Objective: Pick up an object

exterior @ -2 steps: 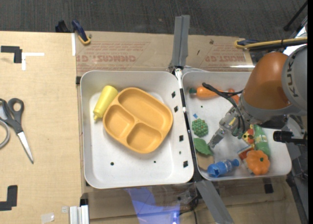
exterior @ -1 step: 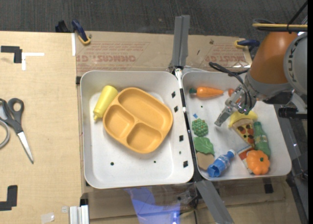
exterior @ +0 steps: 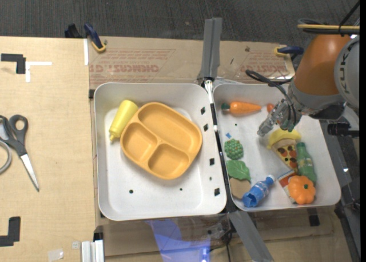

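In the right bin (exterior: 251, 92), my gripper (exterior: 273, 122) hangs low over the upper right part, just above a pizza slice toy (exterior: 285, 147) with a yellow crust. A toy carrot (exterior: 242, 107) lies to its left near the bin's back wall. Further forward lie a green broccoli piece (exterior: 233, 149), a green leaf piece (exterior: 238, 170), a blue bottle (exterior: 257, 193), a green bottle (exterior: 305, 162) and an orange pumpkin toy (exterior: 301, 189). Nothing shows between the fingers.
The left bin (exterior: 108, 192) holds an orange divided plate (exterior: 160, 139) and a yellow bottle (exterior: 122, 118) at its upper left. Scissors (exterior: 17, 146) lie on the bench at far left. A grey divider (exterior: 210, 49) stands between the bins at the back.
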Robot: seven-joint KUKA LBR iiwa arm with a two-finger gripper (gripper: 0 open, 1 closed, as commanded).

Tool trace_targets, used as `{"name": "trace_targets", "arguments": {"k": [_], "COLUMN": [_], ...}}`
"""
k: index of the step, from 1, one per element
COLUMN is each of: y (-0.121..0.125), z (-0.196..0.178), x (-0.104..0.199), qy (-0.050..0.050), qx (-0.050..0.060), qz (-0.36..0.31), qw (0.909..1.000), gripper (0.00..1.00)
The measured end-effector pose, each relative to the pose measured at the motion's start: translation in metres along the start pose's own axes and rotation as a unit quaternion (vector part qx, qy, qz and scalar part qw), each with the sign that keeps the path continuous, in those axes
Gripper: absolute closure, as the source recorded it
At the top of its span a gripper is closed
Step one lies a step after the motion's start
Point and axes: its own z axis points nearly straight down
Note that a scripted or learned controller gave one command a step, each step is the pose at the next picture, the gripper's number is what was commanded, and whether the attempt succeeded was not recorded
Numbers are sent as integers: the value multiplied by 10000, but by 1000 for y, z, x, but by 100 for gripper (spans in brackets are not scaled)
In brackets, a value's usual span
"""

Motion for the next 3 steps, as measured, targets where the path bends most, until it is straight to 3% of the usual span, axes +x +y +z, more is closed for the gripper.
{"name": "trace_targets", "arguments": {"k": [1, 2, 3], "y": [27, -45, -8], "z": [11, -72, 8], "x": [52, 27, 81], "qy": [40, 26, 42], "qx": [4, 0, -5], "qz": [-297, -1415, -1709], "qw": [9996, 9899, 9853], "gripper": [100, 100, 100]}}
